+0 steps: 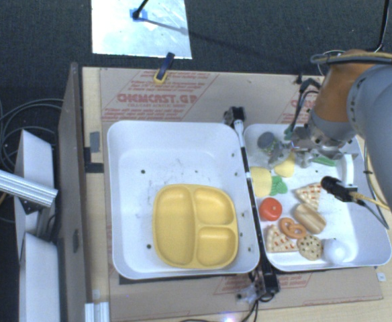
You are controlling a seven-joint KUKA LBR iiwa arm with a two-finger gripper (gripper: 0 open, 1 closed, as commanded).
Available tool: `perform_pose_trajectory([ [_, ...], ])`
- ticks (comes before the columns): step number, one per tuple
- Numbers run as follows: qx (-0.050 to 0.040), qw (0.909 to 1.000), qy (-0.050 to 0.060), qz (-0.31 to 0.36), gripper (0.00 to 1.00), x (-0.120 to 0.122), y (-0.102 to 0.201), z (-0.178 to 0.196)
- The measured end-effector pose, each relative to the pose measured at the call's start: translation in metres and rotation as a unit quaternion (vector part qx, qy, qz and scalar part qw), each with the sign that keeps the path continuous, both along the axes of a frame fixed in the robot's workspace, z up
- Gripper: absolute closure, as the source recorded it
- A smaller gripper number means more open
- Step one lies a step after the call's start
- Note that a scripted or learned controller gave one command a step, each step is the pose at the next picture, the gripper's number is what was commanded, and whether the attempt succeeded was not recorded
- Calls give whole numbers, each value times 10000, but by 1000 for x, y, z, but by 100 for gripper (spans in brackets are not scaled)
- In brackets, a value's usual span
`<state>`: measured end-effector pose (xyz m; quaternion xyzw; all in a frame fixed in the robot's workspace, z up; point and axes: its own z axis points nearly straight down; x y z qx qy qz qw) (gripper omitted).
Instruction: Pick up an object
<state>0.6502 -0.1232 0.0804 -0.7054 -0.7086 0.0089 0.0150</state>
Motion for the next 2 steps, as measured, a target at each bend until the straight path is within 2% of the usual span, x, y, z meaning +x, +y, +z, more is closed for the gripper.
perform_pose_trajectory([
  [1, -41, 10000, 65, 9, 0, 9, 32, -1],
  [2, -48, 9998, -208, 7, 100, 21, 35, 17],
])
